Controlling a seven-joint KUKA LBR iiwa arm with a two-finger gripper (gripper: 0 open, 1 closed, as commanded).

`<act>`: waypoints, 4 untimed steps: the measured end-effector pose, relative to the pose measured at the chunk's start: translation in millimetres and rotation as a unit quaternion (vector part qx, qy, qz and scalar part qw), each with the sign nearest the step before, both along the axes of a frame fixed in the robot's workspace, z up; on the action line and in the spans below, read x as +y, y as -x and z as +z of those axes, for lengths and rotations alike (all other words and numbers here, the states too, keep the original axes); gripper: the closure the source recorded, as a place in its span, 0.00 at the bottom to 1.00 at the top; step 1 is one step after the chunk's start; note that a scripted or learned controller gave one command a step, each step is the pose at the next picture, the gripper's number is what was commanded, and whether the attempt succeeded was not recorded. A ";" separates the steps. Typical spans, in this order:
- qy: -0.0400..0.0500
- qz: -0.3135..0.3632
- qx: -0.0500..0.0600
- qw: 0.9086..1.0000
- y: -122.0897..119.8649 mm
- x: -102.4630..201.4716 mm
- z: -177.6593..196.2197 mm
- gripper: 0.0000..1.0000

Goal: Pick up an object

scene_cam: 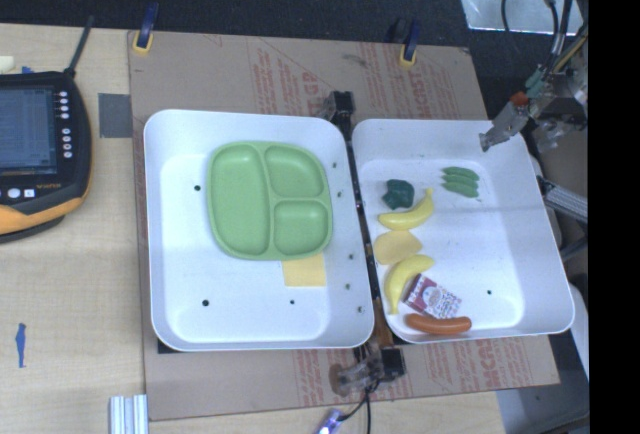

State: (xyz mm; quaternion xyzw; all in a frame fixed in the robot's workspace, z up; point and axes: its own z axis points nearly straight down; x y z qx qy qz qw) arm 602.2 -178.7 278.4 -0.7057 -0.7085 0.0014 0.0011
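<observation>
The right bin (520, 252) holds several toy foods. A dark green piece (399, 192) lies by a yellow banana (410, 213), with a green pea pod (461, 181) farther right. Below them sit a pale yellow slice (396, 246), a second banana (405, 277), a red and white packet (433, 299) and a sausage (438, 325). My gripper (500, 133) hovers over the bin's upper right corner, apart from all of these and a short way up and to the right of the pea pod. Nothing is seen in it.
The left bin (170, 222) carries a green divided plate (269, 199) and a yellow cheese square (304, 271) just below it. An orange-edged tablet (35, 147) lies at the far left of the bench. Cables and hardware (545, 12) crowd the upper right.
</observation>
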 end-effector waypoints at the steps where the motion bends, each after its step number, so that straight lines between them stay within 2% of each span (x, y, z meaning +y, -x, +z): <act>1: 0.000 0.001 0.002 1.000 -32.9 59.5 -128.6 0.00; 2: 0.000 0.000 0.001 1.000 13.8 80.4 -187.3 0.00; 3: 0.002 0.001 0.002 1.000 13.4 79.1 -176.6 1.00; 4: 0.000 0.000 -0.001 1.000 8.0 125.8 -85.6 1.00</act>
